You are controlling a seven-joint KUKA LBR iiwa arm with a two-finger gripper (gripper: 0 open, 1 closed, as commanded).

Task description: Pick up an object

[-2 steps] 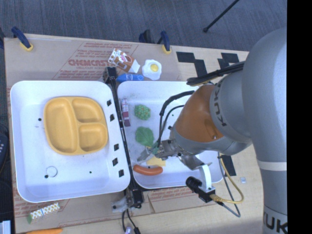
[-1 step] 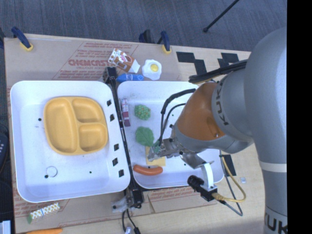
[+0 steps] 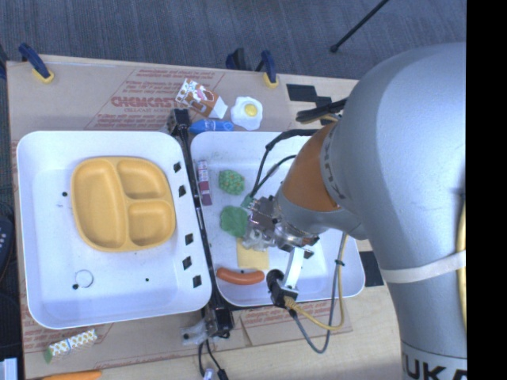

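Observation:
My gripper (image 3: 260, 226) hangs low over the middle of the right bin (image 3: 341, 279), under the orange-banded wrist. It sits just right of a green leafy piece (image 3: 233, 219) and above a yellow cheese slice (image 3: 250, 257), whose upper edge it partly hides. A green round broccoli-like piece (image 3: 231, 182) lies farther back. An orange-red sausage (image 3: 239, 275) lies by the bin's near wall. A small dark red bar (image 3: 204, 182) rests along the left wall. I see nothing clearly held.
The left bin (image 3: 40, 236) holds a yellow divided plate (image 3: 123, 203). Behind the bins on the cardboard lie a fried-egg toy (image 3: 248, 111), a small carton (image 3: 196, 96) and a blue item (image 3: 211, 125). Yellow and black cables (image 3: 317, 319) dangle near the right bin's front.

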